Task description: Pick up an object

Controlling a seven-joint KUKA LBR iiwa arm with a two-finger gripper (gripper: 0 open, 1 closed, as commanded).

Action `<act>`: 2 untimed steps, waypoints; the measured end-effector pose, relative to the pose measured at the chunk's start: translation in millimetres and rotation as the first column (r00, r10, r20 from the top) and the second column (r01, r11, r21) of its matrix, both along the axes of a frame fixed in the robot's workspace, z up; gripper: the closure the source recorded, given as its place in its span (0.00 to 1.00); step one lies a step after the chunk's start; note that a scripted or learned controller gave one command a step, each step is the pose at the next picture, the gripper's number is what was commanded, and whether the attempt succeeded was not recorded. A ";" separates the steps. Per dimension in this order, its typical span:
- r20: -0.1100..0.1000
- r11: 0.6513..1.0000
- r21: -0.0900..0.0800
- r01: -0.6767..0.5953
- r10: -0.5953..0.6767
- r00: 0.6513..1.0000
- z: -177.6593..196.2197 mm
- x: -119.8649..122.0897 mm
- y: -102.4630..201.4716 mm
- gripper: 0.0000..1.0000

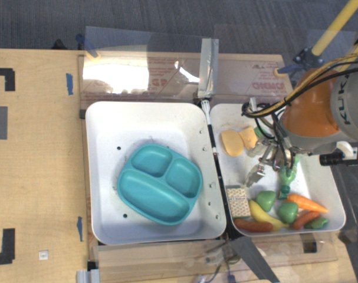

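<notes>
- Toy food pile (282, 210) lies along near edge of right bin (338, 208): carrot, banana, green pieces, patterned block.
- Gripper (272, 165) hangs just above the pile; grip state: cannot tell.
- Teal divided plate (160, 183) sits in left bin (102, 158).

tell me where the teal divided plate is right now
The teal divided plate lies in the left white bin, slightly toward its front, across the divider from the toy food in the right bin.
</notes>
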State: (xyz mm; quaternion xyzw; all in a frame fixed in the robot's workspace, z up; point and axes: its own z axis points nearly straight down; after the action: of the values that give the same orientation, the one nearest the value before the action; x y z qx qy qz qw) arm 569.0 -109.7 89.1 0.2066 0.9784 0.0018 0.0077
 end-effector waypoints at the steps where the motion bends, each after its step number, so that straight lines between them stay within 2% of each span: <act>1: -0.004 0.992 -0.004 0.129 -0.129 0.992 -1.0 -18.1 -101.1 0.00; 2: -0.003 0.988 -0.002 0.157 -0.157 0.988 -0.5 -79.0 -88.3 0.00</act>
State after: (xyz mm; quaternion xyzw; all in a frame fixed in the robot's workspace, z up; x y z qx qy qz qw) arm 490.0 -198.0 88.6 0.2829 0.9591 0.0001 0.0066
